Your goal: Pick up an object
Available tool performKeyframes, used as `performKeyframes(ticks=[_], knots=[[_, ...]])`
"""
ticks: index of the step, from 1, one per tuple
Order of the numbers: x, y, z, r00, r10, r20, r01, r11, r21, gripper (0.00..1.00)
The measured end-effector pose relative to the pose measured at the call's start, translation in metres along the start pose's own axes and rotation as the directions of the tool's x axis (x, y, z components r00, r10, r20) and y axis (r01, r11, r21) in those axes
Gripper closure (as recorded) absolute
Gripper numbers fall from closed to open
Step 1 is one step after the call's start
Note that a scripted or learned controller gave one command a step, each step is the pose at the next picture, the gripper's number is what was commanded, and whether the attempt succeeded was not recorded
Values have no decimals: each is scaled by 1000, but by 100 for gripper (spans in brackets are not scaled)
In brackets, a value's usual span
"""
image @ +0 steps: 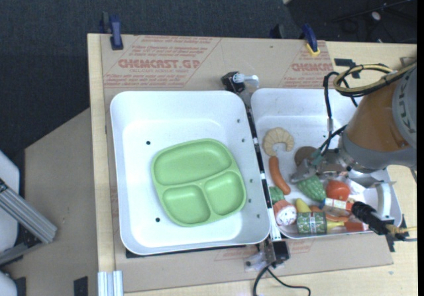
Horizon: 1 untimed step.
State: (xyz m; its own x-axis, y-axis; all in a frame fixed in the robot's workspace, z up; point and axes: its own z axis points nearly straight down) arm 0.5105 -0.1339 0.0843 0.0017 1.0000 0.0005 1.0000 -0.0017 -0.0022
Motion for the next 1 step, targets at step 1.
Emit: performKeyframes(ticks=[1], knots=[[1,1,-10,1000,-1,0,1,1000,-2,100]])
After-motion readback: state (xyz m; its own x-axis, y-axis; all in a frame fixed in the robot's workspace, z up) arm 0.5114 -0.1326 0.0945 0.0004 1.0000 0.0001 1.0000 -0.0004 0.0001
